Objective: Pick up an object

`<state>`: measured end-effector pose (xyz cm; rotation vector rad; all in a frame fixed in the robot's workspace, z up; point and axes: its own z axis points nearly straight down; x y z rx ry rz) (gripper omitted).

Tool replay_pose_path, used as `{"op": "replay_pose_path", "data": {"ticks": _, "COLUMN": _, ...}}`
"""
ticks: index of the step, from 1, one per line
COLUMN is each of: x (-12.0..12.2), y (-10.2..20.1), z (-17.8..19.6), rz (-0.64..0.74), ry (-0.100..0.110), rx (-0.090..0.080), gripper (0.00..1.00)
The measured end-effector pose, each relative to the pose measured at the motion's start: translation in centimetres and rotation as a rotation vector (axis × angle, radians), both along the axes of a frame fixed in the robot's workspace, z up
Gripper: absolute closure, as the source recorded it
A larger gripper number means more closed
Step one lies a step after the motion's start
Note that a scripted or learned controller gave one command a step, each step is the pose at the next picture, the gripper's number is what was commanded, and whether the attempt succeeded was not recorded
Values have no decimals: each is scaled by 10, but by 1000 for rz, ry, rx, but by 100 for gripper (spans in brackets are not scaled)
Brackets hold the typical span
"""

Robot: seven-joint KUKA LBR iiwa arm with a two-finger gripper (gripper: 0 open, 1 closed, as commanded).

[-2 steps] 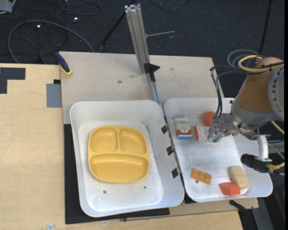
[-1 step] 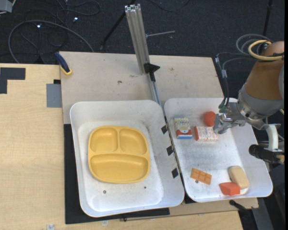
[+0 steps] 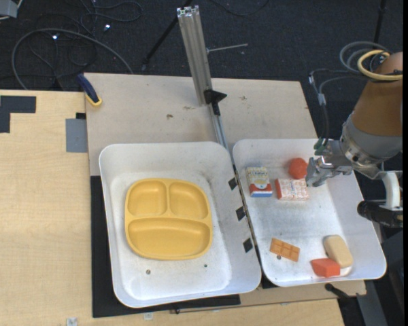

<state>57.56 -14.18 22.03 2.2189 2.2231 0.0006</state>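
The right bin (image 3: pixel 357 212) holds several small objects: a red-orange ball (image 3: pixel 298 168), a pink and white box (image 3: pixel 292 189), a small carton with a blue and red base (image 3: pixel 259 180), an orange cracker-like tile (image 3: pixel 284 249), a tan bread-shaped block (image 3: pixel 338 250) and a red block (image 3: pixel 325 267). My gripper (image 3: pixel 317 172) hangs over the upper right part of this bin, just right of the ball and above the pink box's right end. Nothing shows between its fingers.
The left bin (image 3: pixel 115 250) holds a yellow divided plate (image 3: pixel 168 218). A metal post (image 3: pixel 196 53) rises behind the bins. Black clips (image 3: pixel 241 212) sit along the seam between the bins. A wooden board (image 3: pixel 34 202) lies to the left.
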Motion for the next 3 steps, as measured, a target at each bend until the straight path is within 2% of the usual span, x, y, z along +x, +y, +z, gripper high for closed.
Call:
{"op": "replay_pose_path", "data": {"ticks": 1, "x": -7, "y": 47, "z": -8, "rz": 2, "ry": 5, "rx": 3, "gripper": 100}}
{"op": "replay_pose_path", "data": {"ticks": 2, "x": -4, "y": 98, "z": -2, "rz": 3, "ry": 3, "rx": 2, "gripper": 100}}
{"op": "replay_pose_path", "data": {"ticks": 3, "x": -11, "y": 148, "z": 10, "rz": 4, "ry": 2, "rx": 2, "gripper": 100}}
